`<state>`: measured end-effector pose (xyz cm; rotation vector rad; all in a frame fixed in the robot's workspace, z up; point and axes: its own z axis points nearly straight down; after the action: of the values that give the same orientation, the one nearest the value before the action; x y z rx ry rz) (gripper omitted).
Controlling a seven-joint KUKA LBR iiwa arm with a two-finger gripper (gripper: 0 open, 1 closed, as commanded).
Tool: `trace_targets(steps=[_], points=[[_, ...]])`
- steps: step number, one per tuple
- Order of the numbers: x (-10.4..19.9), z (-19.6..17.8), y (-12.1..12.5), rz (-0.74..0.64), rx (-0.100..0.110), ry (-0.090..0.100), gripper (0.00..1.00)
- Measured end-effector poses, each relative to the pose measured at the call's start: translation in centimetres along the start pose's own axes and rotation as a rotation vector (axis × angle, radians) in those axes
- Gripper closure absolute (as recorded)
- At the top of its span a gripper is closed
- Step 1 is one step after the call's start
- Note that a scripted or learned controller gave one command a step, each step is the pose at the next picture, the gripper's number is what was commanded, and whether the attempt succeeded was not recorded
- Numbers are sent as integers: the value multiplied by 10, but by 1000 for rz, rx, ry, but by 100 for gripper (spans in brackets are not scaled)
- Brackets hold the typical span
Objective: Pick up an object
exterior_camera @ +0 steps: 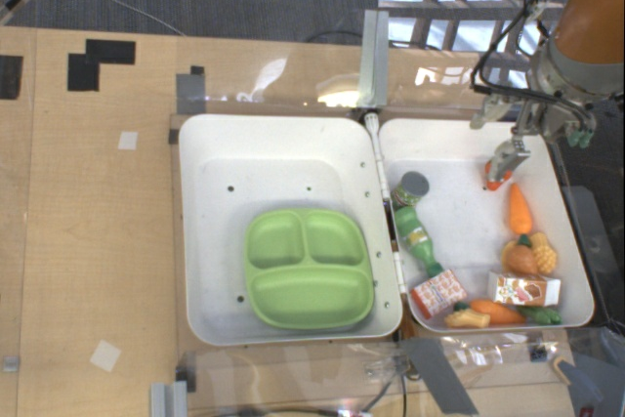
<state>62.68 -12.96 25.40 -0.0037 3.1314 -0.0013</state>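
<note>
The right bin (459, 161) holds several toy foods. A green bottle (415, 237) lies along its left wall, with a grey round cap (414, 183) above it. Along the right wall are an orange carrot (520, 208), a yellow-orange fruit (529, 256) and a juice carton (525, 290). A red-and-white box (439, 292) and a second carrot (493, 312) lie at the front. My gripper (505, 161) hangs over the bin's back right part, above the first carrot. A small red-orange piece (495, 176) shows at its tip; whether it is held I cannot tell.
The left bin (215, 210) holds a green divided plate (308, 267) at its front middle. A metal divider post (372, 63) stands behind the two bins. The arm's orange band (591, 20) and cables (518, 24) hang over the right bin's back right corner.
</note>
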Motion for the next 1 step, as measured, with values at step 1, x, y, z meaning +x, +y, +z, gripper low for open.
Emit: trace_targets(steps=[1], points=[[1, 82, -46, -65, -1, 9, 0]])
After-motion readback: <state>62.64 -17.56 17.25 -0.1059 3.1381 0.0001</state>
